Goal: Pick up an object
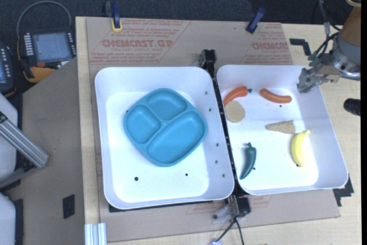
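The right bin (321,178) holds several small food items: an orange carrot (235,94), a hot dog sausage (276,96), a round tan cookie (235,112), a tan wedge (281,127), a yellow banana (298,148) and a dark green pepper (249,160). My gripper (308,81) hovers at the bin's upper right corner, just right of the sausage and apart from it. Nothing shows between its fingers.
The left bin (114,181) holds a blue divided plate (166,125). A black divider strip (221,117) runs between the bins. Clamps (116,16) sit at the board's far edge, and a pendant (50,46) lies off the bench at left.
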